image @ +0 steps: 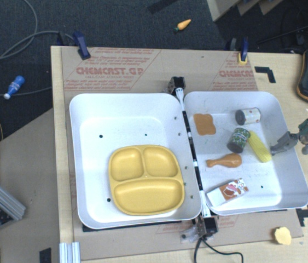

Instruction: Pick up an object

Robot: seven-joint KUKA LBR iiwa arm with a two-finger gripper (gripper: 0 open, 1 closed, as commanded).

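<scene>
Apparently, gripper [286, 142] sits at right bin's [298, 174] rim.

Single fixed cam, overhead, tilted slightly, far enough back to frame both bins. Left bin [88, 147] sits mid-frame, right bin [285, 190] beside it toward frame right, bench [143, 64] and floor beyond.

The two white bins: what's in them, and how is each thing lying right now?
Yellow divided plate: flat, right way up, left bin.
Brown patch: flat, right bin.
Grey can: on its side.
Green can: tilted against the yellow corn.
Drumstick: lying flat.
Small packet: flat, near corner.
Gripper: at right bin's edge.
</scene>
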